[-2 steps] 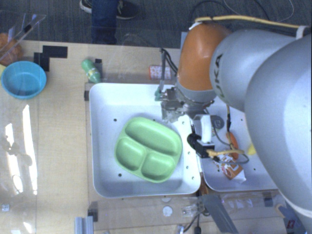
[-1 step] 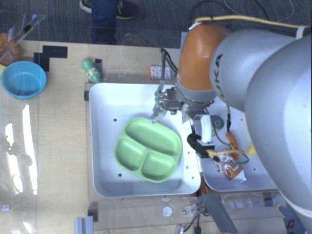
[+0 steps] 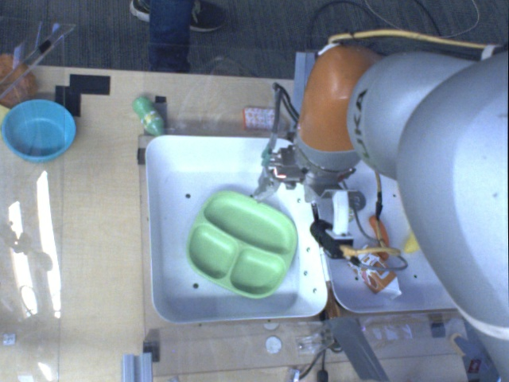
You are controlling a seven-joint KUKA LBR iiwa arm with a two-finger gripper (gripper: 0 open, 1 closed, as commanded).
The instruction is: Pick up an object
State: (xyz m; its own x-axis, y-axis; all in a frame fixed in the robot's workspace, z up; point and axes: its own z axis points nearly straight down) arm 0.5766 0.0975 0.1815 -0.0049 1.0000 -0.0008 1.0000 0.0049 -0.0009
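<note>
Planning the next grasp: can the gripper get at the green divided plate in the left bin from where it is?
Probably yes. The gripper hangs right at the upper right rim of the green divided plate, which lies alone in the left bin, with nothing covering it. Its low, flat rim may be hard to pinch.

The robot is a thick, smooth, light grey arm (image 3: pixel 433 142) that fills the right side of the frame. A glossy orange band (image 3: pixel 332 102) wraps it above the wrist. Thin black cables (image 3: pixel 280 106) run beside the band, and a pale yellow cable (image 3: pixel 413 40) crosses its top.
</note>
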